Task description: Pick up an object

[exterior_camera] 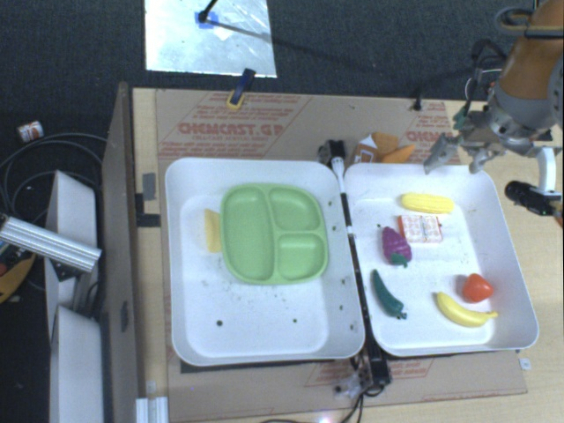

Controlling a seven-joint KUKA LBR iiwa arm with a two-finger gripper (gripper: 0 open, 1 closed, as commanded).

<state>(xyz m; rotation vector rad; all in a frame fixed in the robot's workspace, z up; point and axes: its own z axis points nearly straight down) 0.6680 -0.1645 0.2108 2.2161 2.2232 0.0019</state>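
Seen at the left of the frame: a left bin (189, 236), white and shallow, holding a green divided plate (271, 233) near its middle, with a pale yellow piece (212, 230) just beside the plate's left edge, partly tucked against it. Joined along the centre seam to a right bin (507, 236), also white. Scattered inside that right bin, from left to right: a dark green pepper-like vegetable (387, 293) low near the seam, tilted; a purple eggplant (396, 244) above it, toward the bin's middle; a red-and-white box (420, 228) just beside the eggplant on its right; a yellow corn cob (426, 203) lying crosswise above the box, close to it; a banana (463, 310) in the lower right of the bin; a red tomato (477, 287) just above the banana, nearly touching it. Found outside the bin, at its upper edge: an orange scrap (395, 152) on the cardboard. Hung at the upper right of the frame, over the right bin's far corner: the gripper (462, 154), fingers spread apart and pointing down, nothing between them, well apart from every toy. Above it, the grey wrist and orange band (532, 64) of the arm.
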